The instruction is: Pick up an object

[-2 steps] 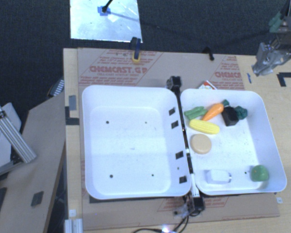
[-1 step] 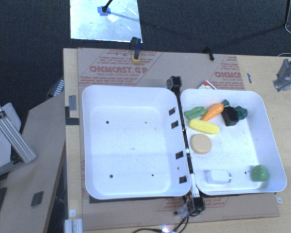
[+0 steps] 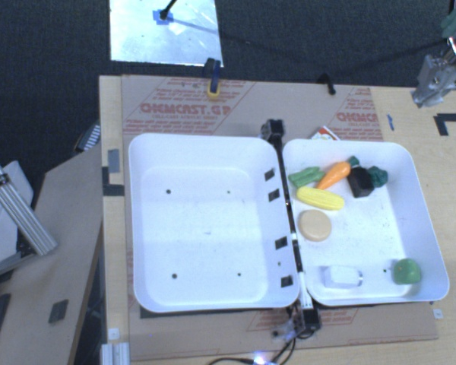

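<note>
The right bin [image 3: 422, 204] holds several small items. A green pod [image 3: 305, 176], an orange carrot [image 3: 334, 175], a black block [image 3: 359, 182] and a dark green piece [image 3: 377, 176] lie close together near its far side. In front of them lie a yellow corn cob [image 3: 320, 198] and a tan round disc [image 3: 315, 225]. A white object [image 3: 342, 277] and a green ball [image 3: 406, 271] sit near the front wall. My gripper [image 3: 443, 73] hangs at the upper right of the camera view, beyond the right bin's far corner and well apart from every item.
The left bin [image 3: 205, 147] stands beside the right one, joined along a black-clipped divider [image 3: 285, 211]. A shiny metal plate [image 3: 165, 20] lies on the floor behind the bench. A yellow and blue clamp [image 3: 213, 78] grips the bench's back edge. An aluminium rail [image 3: 15, 211] stands at left.
</note>
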### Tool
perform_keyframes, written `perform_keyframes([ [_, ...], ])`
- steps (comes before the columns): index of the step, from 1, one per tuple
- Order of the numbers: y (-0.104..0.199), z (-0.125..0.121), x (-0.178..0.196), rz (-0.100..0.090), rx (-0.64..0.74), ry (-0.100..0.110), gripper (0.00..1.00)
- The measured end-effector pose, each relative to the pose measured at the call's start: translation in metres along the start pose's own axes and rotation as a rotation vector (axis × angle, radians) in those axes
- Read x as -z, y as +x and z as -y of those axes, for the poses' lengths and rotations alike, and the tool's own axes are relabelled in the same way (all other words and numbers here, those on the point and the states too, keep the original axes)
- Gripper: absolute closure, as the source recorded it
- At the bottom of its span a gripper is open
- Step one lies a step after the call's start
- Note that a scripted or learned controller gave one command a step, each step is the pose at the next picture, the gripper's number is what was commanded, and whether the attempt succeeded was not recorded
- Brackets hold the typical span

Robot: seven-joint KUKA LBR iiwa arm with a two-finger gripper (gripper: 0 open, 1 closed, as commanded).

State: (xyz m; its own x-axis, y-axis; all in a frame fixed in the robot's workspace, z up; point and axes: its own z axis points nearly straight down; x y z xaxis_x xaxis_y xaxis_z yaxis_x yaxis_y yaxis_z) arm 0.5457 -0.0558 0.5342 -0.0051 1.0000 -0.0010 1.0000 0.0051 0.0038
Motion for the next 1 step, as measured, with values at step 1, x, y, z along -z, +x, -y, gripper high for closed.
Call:
perform_keyframes([
  [1, -0.0288, 0.0462, 0.0016, 0.000, -0.007, 0.001, 1.00],
])
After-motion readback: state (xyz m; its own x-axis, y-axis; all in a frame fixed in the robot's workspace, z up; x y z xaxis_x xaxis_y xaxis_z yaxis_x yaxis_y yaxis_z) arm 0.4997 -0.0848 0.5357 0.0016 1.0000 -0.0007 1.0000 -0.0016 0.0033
